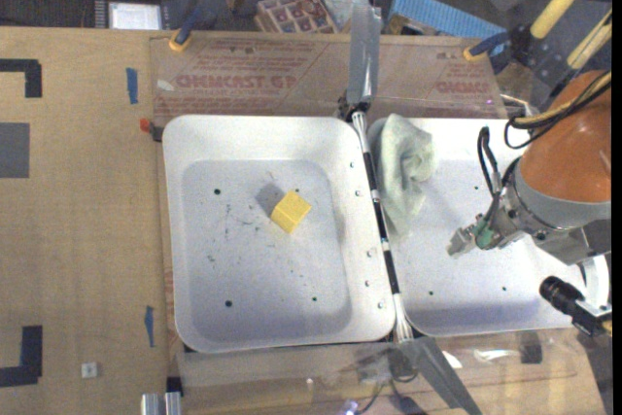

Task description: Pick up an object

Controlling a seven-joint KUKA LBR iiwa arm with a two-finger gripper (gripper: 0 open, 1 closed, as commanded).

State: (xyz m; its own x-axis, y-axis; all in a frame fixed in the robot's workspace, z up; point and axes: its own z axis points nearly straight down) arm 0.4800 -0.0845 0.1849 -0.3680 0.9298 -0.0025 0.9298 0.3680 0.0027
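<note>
Grey metal gripper [466, 240] low over the bare floor of the right-hand shallow white plastic bin [457, 292], towards its right half, nothing visibly held. Open or closed: cannot tell, too small and blurred at this angle. Behind it, to the right, the grey arm with its orange band [573, 151], reaching in over the bin's right wall.

Left of the gripper and farther back, a crumpled pale green cloth [403, 168], lying against the divider between the bins, near but apart from the gripper. Across the divider, in the left-hand shallow white plastic bin [243, 292], a small yellow cube-shaped block [290, 211], alone near the middle, well apart from the gripper.

Probably the approach stage, no target yet gripped. For a clean pick:
- Choose one target and commit. Cloth nearer; block firmer and easier to judge.
- For the cloth, come down on its bunched upper fold, away from the divider wall, and pinch deep, since loose fabric slips.
- For the block, lift clear of the divider first, square up to two opposite flat faces, then descend centred.
- Close fully before raising, and raise slowly.
</note>
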